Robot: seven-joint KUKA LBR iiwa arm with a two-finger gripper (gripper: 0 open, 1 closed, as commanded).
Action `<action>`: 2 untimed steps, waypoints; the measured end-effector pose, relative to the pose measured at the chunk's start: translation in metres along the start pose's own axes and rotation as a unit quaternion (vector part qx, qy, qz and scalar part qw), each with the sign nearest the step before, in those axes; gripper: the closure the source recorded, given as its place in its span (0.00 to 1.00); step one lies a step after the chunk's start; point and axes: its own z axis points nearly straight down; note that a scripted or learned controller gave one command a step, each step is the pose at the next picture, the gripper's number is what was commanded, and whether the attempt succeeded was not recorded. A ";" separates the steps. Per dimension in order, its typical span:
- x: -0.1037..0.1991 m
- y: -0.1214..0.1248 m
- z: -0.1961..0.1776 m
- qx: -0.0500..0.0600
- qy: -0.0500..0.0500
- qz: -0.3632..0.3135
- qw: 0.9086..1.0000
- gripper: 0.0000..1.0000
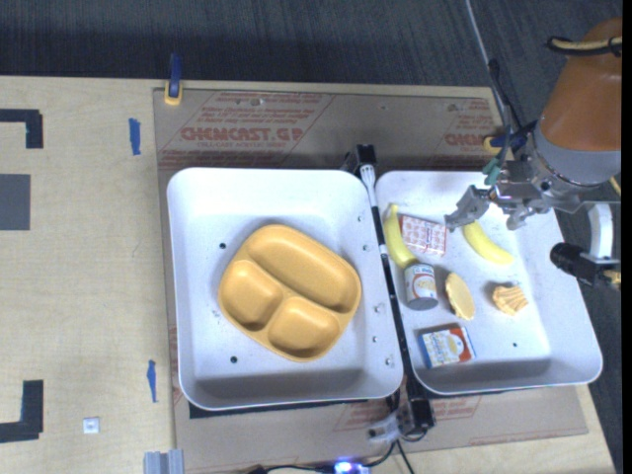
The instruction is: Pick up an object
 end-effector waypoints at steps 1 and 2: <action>-0.016 -0.045 0.138 0.000 0.000 0.001 1.000 0.00; -0.016 -0.043 0.128 -0.002 -0.001 0.001 1.000 1.00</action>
